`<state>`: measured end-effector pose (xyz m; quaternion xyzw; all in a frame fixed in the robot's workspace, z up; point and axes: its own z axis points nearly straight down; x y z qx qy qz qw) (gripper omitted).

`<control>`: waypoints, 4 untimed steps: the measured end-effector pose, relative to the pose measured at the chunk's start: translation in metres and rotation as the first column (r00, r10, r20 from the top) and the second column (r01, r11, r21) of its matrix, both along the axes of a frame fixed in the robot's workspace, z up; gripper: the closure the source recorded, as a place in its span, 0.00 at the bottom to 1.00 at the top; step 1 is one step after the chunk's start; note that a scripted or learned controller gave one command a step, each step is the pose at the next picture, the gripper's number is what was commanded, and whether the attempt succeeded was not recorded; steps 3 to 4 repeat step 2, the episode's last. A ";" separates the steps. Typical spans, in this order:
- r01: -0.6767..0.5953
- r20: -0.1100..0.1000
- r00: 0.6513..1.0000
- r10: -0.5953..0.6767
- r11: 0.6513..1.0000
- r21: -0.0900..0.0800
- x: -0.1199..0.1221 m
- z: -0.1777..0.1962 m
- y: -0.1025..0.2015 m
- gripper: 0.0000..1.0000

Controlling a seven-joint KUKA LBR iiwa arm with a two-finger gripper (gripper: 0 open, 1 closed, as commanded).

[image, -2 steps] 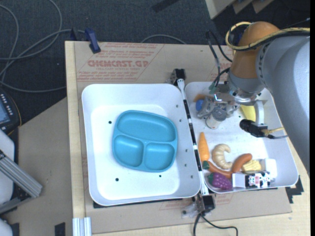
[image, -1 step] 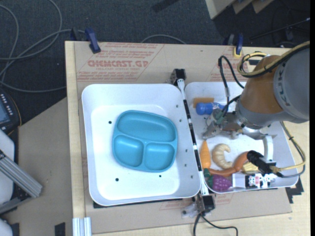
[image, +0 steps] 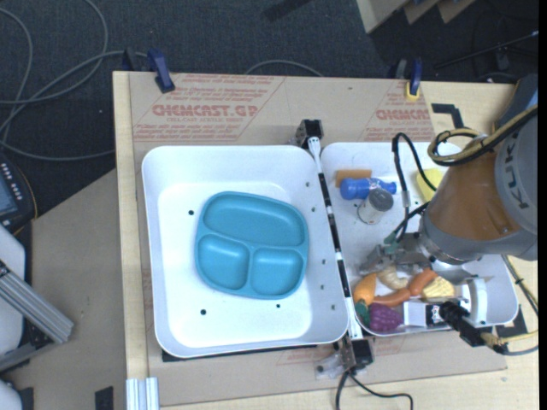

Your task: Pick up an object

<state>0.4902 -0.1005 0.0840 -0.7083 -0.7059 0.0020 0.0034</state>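
Low in the right bin (image: 342, 156), carrot (image: 402, 294) lying left-right, claw (image: 395, 253) grip unclear.

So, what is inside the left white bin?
The left bin holds one blue divided plate, lying flat with three compartments. Whatever lies under the plate is covered.

- We see two white bins: the left bin (image: 171, 254) and the right bin (image: 359, 156).
- In the left one lies a light blue tray (image: 250, 243) with three sections (one plain colour, no pattern).
- Our arm (image: 479, 203) is grey with an orange-brown band.
- At the far end of the right bin, a blue object (image: 363, 187) sits by an orange piece (image: 352, 175).
- At its near end we make out an orange item (image: 402, 293), a purple one (image: 385, 317) and a pale yellow one (image: 438, 289).
- The bench board (image: 214, 109) is tan, printed with red lettering.
- Blue clamps (image: 159, 71) grip its far edge.
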 end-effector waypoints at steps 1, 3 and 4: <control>-0.002 0.008 1.000 0.002 1.000 -0.001 0.004 0.010 0.001 1.00; -0.016 0.019 1.000 0.016 1.000 0.002 0.027 0.106 0.101 1.00; -0.016 0.019 1.000 0.016 1.000 0.002 0.027 0.106 0.101 1.00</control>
